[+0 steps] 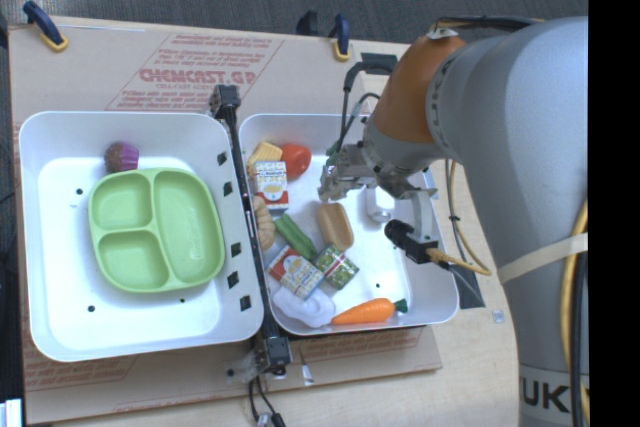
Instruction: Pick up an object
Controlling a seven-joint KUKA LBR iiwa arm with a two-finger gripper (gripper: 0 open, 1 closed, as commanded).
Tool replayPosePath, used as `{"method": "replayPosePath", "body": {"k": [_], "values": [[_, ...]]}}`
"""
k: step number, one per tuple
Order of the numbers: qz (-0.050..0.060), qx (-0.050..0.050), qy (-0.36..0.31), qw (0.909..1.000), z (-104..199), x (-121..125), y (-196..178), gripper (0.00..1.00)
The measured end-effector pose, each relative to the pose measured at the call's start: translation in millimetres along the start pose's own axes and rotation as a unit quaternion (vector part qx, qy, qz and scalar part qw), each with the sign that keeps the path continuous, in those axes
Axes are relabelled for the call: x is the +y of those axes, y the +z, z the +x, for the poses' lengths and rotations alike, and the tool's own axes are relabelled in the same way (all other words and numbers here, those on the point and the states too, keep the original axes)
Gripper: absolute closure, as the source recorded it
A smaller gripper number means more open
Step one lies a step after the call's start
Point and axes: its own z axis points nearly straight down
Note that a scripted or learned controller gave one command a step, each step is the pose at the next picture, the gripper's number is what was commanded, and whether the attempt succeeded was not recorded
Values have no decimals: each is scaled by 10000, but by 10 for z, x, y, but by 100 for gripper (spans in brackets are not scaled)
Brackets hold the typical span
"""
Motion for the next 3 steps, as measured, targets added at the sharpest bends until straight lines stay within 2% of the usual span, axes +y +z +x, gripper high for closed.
{"method": "replayPosePath", "body": {"k": [1, 2, 3], "values": [[-4, 1, 24, 10000, 49, -916, -938, 100], [-1, 2, 20, 10000, 52, -918, -934, 0], [-82, -44, 12, 10000, -657, -303, -46, 0]]}}
